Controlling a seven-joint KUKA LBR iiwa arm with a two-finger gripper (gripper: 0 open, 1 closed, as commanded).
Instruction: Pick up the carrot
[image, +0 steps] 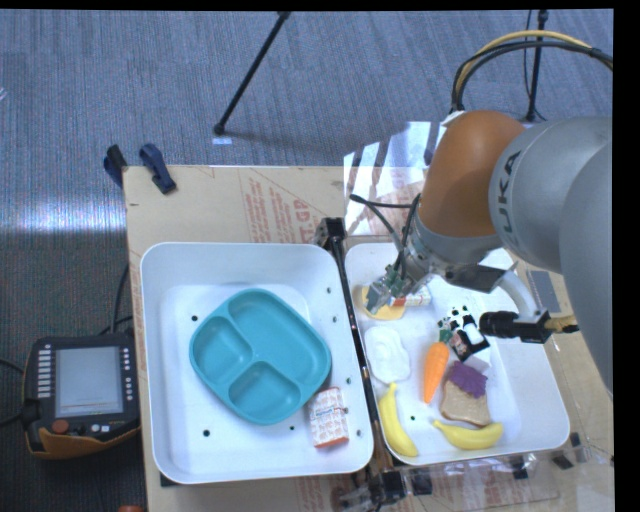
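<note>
Gripper (388, 291), grasp state unclear, hangs over the right bin (540, 420), at eleven o'clock from the carrot (435, 368), probably approaching.

1. An orange carrot (435, 368) with a green top is seen in the right bin (540, 415).
2. It is laid lengthwise, green end pointed away, tapered tip pointed near.
3. It is flanked by neighbouring items.

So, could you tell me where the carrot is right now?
The carrot lies in the right bin, between the white egg-like piece and the purple piece, above the bananas.
</note>
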